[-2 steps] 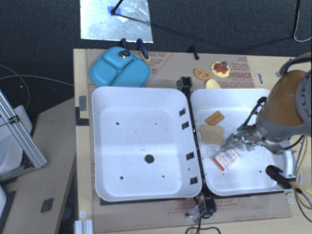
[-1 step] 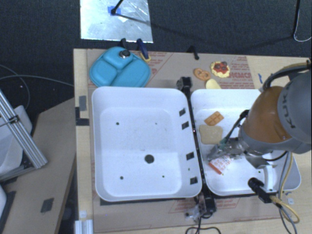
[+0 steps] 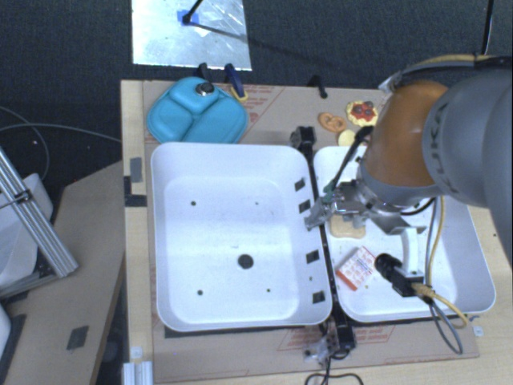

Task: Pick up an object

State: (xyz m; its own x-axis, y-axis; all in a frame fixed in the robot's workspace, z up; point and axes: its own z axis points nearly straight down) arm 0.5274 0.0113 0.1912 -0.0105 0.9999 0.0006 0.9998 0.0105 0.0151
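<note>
Gripper (image 3: pixel 335 208) sits low over the left edge of the right bin (image 3: pixel 469 267), right by the wall shared with the left bin (image 3: pixel 224 215). We can't tell if it's open or closed; the wrist blocks the view.

A tan piece (image 3: pixel 347 229) lies in the right bin directly under the gripper, touching it or just below. We can't confirm a grasp. A red-and-white packet (image 3: pixel 357 268) lies flat in the same bin, just nearer than the tan piece and tilted.

In the left bin we see one small dark round spot (image 3: pixel 245 261) near the middle.

On the surface (image 3: pixel 272 107) past the bins there is a blue tray (image 3: pixel 196 112) at far left and three small toy food pieces (image 3: pixel 361 112) at far right, beside the arm (image 3: pixel 425 147).
</note>
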